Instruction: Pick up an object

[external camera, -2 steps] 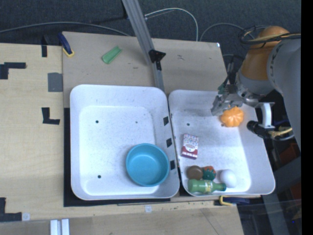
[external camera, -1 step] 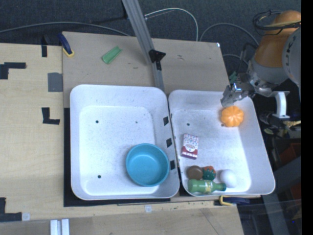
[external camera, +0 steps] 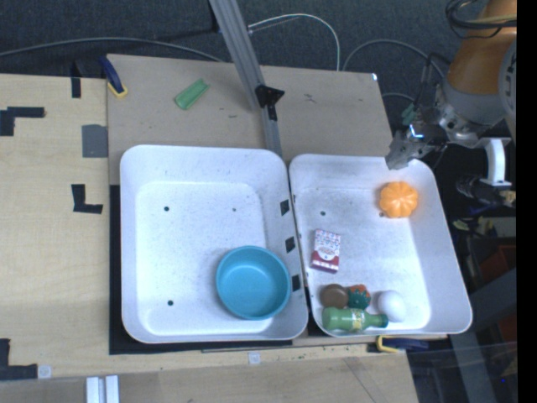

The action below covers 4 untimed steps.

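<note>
We start with the two white bins: the left bin [external camera: 147, 225] carries a blue bowl [external camera: 252, 282] near its front right corner, and the right bin [external camera: 436, 250] carries everything else worth grasping. The arm [external camera: 482, 53] comes in from the right, and its gripper [external camera: 404, 154] hangs over the far right corner of the right bin, just beyond the rim; we cannot tell how far apart its fingers stand, and we see nothing between them. Nearest to it lies an orange pumpkin-like object [external camera: 398, 199], resting on the bin floor and apart from the gripper. Further forward we find a small red and white carton [external camera: 326, 250], then a cluster at the front edge: a green bottle [external camera: 352, 319] lying on its side, a white ball [external camera: 391, 306], and a brown piece [external camera: 334, 295] touching a small multicoloured one [external camera: 359, 295]. As we judge it, the pick has not begun: descent, closing and lifting all remain.
</note>
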{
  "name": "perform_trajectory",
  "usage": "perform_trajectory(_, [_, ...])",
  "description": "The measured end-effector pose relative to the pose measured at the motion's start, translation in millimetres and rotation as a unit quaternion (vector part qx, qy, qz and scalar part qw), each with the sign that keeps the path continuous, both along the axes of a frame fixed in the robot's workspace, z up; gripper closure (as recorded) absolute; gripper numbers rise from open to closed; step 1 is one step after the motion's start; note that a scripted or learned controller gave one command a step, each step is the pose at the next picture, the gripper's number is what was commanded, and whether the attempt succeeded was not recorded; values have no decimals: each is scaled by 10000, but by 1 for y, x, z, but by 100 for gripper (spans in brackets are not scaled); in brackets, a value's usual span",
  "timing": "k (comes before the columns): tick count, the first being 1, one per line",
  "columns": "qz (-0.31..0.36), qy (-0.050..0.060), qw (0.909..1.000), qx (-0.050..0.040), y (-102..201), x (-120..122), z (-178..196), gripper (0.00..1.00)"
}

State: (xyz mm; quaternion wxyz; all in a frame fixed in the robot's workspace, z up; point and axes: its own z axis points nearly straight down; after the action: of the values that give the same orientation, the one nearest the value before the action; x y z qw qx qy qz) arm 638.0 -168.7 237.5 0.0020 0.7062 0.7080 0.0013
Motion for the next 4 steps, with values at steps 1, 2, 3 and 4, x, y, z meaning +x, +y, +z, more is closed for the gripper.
perform_trajectory(1, [-3, 2, 10000, -1, 0, 1, 43, 100])
perform_trajectory(2, [18, 26, 10000, 12, 55, -2, 44, 100])
perform_trajectory(3, [14, 38, 10000, 9, 101, -5, 27, 100])
perform_trajectory(4, [20, 42, 10000, 11, 157, -11, 8, 100])
